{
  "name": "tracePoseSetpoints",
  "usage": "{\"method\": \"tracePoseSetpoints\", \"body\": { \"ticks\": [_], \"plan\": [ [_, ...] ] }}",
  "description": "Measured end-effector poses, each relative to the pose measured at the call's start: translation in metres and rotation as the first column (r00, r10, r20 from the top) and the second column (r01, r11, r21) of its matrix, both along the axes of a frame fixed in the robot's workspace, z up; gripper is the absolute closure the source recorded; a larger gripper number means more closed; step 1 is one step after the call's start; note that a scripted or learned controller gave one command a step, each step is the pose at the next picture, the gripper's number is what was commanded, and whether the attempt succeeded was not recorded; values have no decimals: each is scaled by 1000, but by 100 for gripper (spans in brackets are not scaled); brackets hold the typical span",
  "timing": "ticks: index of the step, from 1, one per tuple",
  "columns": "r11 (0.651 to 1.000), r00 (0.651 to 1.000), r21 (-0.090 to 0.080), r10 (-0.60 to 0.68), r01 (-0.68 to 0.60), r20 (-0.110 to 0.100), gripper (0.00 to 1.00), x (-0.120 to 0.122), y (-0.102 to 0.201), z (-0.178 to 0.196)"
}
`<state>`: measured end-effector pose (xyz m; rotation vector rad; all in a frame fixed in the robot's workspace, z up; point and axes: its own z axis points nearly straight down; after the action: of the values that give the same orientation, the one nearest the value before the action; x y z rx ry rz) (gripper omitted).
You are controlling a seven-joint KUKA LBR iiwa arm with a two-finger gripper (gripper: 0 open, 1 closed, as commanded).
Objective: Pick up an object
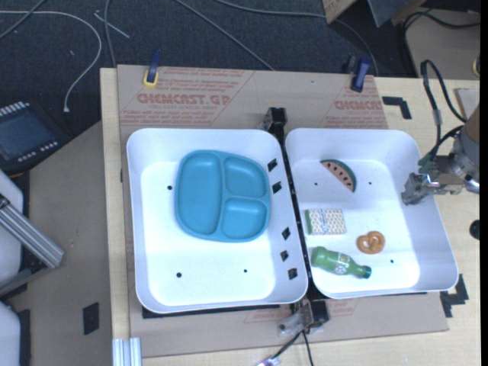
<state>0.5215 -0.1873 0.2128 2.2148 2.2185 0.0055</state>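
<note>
Nearest the camera in the right bin (427,235) lies a green bottle (339,262) on its side, with a pretzel (370,242) just beyond it and a patterned packet (325,221) to its left. Farther back sits a watermelon slice (339,174). The left bin (145,204) carries a blue divided plate (223,195). The hand (415,188) hangs over the right bin's right rim, holding nothing; whether it is apart or together, I cannot tell.

A robotics lab: clamped cardboard-topped bench (229,90), twin white bins (145,204), loose cables (76,21) on dark floor.
</note>
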Motion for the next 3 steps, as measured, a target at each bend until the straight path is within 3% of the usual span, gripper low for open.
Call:
{"method": "tracePoseSetpoints", "body": {
  "ticks": [2, 3],
  "plan": [
    [1000, 1000, 6, 3, -3, -10, 100, -4, 107, -13],
    [1000, 1000, 6, 6, -6, -6, 100, -7, 163, 3]
  ]
}}
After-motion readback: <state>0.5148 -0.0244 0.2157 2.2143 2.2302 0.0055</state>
